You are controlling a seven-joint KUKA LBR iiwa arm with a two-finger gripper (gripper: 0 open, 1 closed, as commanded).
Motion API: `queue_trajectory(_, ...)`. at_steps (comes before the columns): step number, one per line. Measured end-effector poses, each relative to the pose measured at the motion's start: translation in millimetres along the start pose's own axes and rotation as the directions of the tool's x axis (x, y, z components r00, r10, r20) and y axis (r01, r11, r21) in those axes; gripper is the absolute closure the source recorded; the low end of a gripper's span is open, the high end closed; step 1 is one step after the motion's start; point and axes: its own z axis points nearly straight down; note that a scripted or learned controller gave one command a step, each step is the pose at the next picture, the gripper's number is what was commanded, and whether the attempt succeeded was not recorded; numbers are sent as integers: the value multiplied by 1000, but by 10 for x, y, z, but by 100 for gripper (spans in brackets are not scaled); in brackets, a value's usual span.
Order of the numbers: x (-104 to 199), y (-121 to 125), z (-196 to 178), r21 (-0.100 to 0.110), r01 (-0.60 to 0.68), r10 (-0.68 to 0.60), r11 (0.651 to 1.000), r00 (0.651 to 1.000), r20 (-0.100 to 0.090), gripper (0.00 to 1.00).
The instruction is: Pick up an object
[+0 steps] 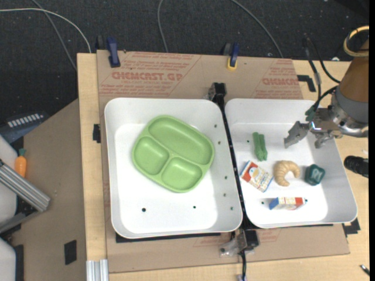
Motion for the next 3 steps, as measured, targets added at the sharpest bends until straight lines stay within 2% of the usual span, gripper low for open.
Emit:
queue_trajectory(2, 20, 29, 1142, -1, 0, 0, 1000, 1000, 0, 0)
queue_trajectory(3, 16, 45, 1008, -7, 0, 0, 1000, 1000, 1, 100)
